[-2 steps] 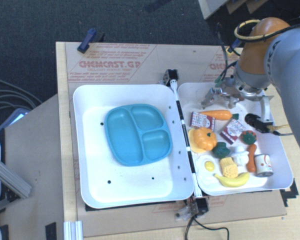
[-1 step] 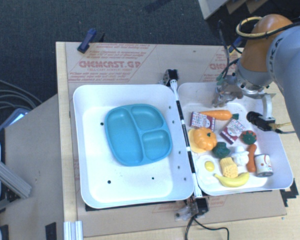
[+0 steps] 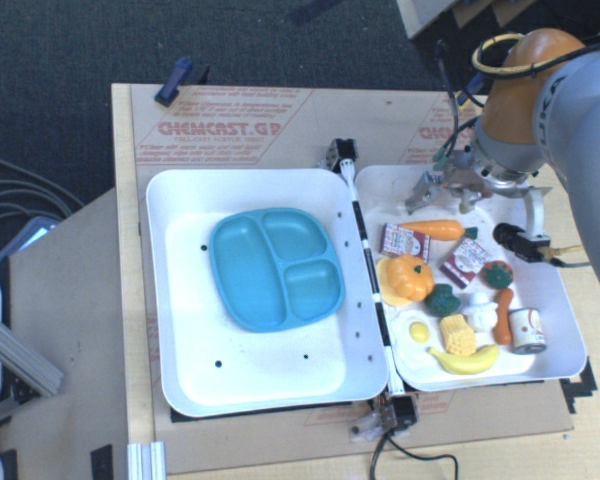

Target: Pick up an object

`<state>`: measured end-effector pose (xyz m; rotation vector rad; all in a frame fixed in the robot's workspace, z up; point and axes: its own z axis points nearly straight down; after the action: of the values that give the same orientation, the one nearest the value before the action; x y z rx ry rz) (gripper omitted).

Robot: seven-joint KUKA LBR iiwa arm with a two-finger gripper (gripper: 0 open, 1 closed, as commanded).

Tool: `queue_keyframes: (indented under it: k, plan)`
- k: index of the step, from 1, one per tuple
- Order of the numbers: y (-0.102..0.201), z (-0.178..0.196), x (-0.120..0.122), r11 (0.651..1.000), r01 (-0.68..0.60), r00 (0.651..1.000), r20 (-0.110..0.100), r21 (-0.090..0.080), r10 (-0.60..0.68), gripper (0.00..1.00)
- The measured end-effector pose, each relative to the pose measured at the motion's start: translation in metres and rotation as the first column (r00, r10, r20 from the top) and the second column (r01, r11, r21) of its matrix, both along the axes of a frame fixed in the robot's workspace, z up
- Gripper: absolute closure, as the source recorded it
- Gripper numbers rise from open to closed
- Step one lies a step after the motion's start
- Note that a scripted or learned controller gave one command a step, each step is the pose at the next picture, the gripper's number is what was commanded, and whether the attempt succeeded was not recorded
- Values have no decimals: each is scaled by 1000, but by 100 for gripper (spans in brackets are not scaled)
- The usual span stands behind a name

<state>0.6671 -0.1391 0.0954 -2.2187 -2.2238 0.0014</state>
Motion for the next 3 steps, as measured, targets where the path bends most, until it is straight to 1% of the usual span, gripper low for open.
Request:
queue_keyframes:
  k: [1, 2, 3]
  plan:
    - [-75, -9, 1, 1000, -2, 1000, -6, 15, 2, 0]
    - [-32, -10, 0, 1000, 1, 1000, -1, 2, -1, 0]
    - [-32, 0, 0, 1000, 1, 1000, 0, 1, -1, 100]
